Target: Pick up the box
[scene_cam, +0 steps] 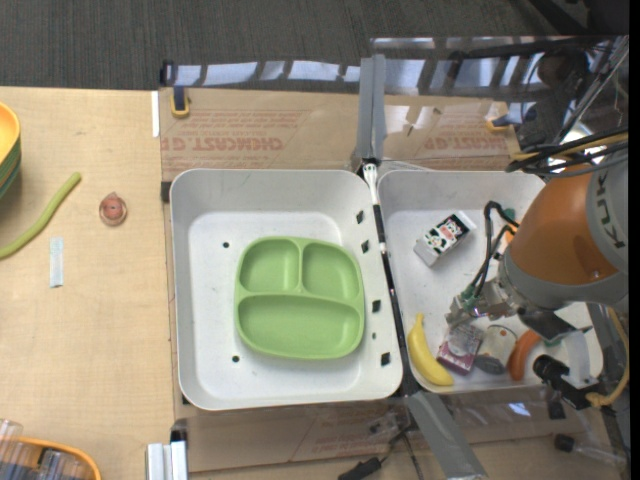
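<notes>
Right bin [400,190]: arm bent over, hand [468,313] low above clutter, grip state unclear; box [443,238] apart.

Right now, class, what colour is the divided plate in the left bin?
Light green: the divided plate shows plainly in the camera view, lying in the white left bin.

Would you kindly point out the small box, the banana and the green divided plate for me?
box [443,238]: camera view, middle of its printed top face.
banana [427,358]: camera view, middle of its yellow curve.
green divided plate [298,330]: camera view, floor of its large near compartment.
</notes>
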`<state>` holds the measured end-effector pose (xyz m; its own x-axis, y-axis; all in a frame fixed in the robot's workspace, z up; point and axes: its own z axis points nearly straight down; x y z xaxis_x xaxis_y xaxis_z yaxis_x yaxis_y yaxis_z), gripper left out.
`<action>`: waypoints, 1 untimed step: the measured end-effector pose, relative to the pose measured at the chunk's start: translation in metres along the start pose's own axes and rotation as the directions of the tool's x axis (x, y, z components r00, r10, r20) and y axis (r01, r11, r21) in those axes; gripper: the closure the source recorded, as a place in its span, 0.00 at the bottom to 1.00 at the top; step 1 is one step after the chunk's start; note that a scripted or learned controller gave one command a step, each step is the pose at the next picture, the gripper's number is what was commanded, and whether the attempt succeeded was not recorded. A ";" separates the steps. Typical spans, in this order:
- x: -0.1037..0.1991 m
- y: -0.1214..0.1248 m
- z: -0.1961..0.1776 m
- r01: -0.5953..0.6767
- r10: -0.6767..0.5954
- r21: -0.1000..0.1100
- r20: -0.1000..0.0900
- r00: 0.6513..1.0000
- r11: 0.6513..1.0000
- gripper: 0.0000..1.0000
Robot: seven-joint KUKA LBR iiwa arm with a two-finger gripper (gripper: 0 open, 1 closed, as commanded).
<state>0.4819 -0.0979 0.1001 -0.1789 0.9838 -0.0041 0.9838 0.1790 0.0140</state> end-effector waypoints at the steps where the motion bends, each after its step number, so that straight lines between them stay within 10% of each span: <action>1: 0.003 0.001 0.000 -0.212 0.212 -0.001 -0.003 0.977 0.977 0.00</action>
<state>0.4824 -0.0951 0.1000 0.0336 0.9994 0.0024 0.9993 -0.0337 0.0152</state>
